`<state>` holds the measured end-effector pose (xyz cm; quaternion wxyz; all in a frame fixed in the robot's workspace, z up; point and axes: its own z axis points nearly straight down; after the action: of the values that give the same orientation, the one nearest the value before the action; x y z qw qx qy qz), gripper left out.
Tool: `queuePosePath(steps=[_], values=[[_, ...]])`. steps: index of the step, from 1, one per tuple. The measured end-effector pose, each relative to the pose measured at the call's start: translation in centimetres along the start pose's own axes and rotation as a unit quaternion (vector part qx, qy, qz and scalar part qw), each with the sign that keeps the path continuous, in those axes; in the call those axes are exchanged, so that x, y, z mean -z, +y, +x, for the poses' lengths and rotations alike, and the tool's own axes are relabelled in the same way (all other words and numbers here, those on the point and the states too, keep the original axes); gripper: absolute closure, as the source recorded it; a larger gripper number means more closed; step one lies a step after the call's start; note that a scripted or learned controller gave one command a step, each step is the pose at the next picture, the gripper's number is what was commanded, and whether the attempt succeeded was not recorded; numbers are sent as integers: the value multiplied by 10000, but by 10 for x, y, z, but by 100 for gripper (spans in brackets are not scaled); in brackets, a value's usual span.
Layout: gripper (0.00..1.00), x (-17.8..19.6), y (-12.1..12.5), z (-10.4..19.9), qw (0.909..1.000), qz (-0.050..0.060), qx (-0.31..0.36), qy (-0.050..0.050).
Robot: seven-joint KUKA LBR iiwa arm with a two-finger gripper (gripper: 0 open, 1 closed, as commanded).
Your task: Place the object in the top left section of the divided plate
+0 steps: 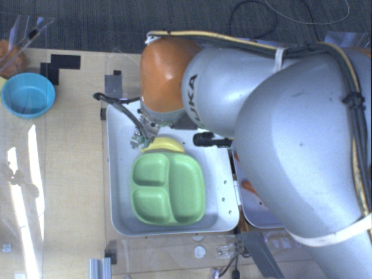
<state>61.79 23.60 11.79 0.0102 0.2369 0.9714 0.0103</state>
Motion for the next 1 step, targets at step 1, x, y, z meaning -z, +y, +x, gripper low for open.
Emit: queuePosePath(steps=[1], values=[[0, 0, 0, 0, 10000, 1, 0, 0]])
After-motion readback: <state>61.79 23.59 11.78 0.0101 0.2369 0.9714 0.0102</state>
